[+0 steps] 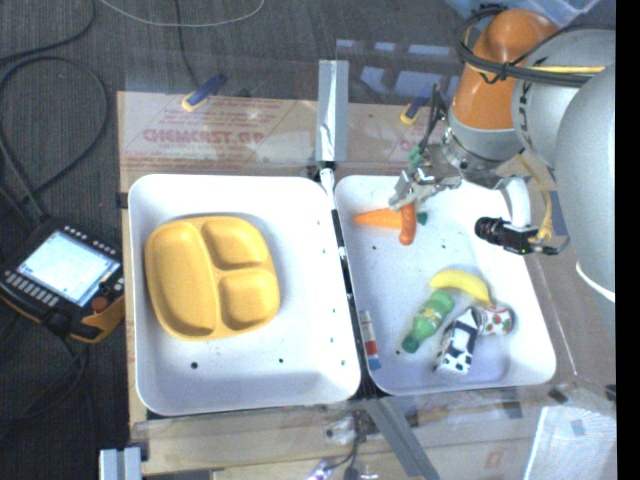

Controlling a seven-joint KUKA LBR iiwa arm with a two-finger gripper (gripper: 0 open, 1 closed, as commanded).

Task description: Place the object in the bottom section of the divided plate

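Note:
A yellow divided plate [212,274] lies in the left bin [160,383], with one large section on its left and two smaller ones on its right. My gripper [409,199] is low over the far left part of the right bin [530,368]. Right below it lies an orange carrot [376,218], tip pointing left. A short red-orange piece [407,231] stands out just under the gripper, touching the carrot's thick end. Whether the gripper has hold of either one is not visible.
In the near half of the right bin lie a banana [462,284], a green bottle [427,321], a black-and-white carton [457,345] and a small can [496,320]. A thin pen [369,338] lies along that bin's left wall. A pendant [65,273] rests left of the bench.

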